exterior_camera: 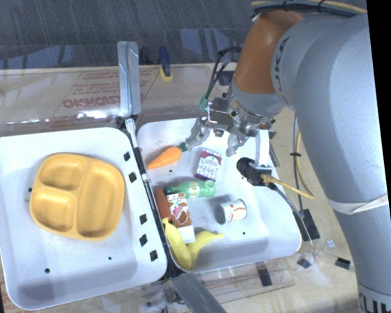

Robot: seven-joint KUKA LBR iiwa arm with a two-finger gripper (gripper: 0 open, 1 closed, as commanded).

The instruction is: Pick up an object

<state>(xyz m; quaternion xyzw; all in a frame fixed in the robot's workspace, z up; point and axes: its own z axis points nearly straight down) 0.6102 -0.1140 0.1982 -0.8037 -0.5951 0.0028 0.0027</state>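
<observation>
Below gripper (214,137), small maroon-white packet (208,165)

This is a robotics lab bench, not a home. Two shallow white bins (27,277) sit side by side on a board taped and held with blue clamps (163,54). A grey industrial arm (329,102) with loose yellow cables (290,187) stands over toy food: a plastic carrot (164,157), a banana (188,248) and a yellow divided plate (77,195).

To my left I see a yellow divided plate (78,195) lying in the left white bin (20,277).
</observation>
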